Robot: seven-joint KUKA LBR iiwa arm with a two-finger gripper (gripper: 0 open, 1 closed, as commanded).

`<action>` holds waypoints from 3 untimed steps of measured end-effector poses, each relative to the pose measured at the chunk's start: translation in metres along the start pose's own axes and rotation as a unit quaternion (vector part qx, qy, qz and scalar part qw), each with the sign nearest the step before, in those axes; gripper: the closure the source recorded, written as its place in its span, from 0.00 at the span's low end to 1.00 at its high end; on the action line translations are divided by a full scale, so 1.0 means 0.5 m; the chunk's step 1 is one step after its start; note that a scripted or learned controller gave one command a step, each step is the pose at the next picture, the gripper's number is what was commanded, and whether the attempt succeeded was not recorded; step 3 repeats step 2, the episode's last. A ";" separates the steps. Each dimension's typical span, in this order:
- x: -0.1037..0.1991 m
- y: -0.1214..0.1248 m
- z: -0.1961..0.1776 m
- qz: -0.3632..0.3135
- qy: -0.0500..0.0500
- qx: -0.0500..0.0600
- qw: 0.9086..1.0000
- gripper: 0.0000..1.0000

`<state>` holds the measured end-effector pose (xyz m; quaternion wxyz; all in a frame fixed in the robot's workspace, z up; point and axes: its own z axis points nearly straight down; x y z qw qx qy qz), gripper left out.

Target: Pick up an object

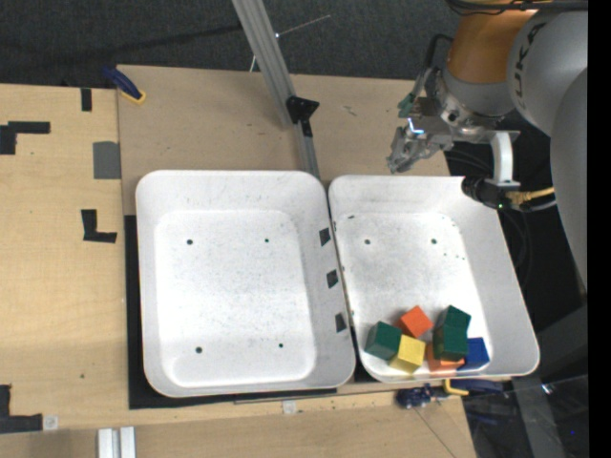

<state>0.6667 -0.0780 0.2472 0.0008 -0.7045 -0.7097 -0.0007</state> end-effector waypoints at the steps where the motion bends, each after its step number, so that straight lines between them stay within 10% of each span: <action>1: 0.118 0.003 -0.013 0.000 0.000 0.000 1.000 1.00; 2: 0.244 -0.002 0.009 0.000 0.000 0.001 1.000 1.00; 3: 0.244 -0.002 0.009 0.000 0.000 0.001 1.000 1.00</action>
